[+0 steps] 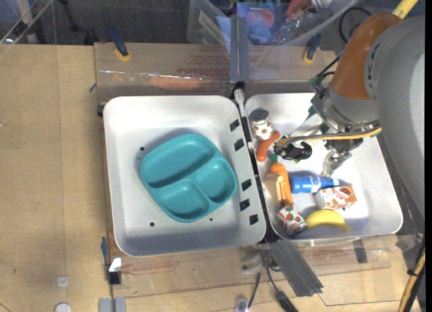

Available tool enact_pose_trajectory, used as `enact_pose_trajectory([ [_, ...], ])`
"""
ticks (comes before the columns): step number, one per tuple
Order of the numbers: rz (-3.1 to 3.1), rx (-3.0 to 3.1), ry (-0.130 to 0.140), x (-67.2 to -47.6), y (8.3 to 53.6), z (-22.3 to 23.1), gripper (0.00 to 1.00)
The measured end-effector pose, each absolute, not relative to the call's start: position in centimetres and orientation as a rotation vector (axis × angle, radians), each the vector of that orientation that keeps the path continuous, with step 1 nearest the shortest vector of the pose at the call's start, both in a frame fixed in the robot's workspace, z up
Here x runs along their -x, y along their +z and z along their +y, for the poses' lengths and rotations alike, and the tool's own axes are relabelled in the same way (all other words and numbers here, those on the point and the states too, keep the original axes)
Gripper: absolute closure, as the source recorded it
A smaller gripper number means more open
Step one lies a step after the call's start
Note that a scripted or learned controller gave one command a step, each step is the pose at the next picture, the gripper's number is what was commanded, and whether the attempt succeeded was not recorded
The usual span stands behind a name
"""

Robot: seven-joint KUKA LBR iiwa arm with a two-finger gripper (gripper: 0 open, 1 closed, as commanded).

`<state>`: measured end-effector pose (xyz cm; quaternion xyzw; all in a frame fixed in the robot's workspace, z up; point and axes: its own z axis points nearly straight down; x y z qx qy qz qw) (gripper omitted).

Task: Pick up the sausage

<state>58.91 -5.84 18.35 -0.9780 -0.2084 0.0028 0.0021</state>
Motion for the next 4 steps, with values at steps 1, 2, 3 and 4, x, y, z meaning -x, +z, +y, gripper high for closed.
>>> enact_pose_trajectory([
  [1, -0.311, 3.125, -0.001, -65.6, 18.4, -4.7, 0.00],
  [2, -0.714, 3.056, 0.009, -57.6, 18.4, -3.3, 0.00],
  [3, -0.493, 3.102, 0.004, -65.0, 18.4, -3.9, 0.00],
  [4, -0.328, 3.124, -0.001, -64.9, 18.4, -0.1, 0.00],
])
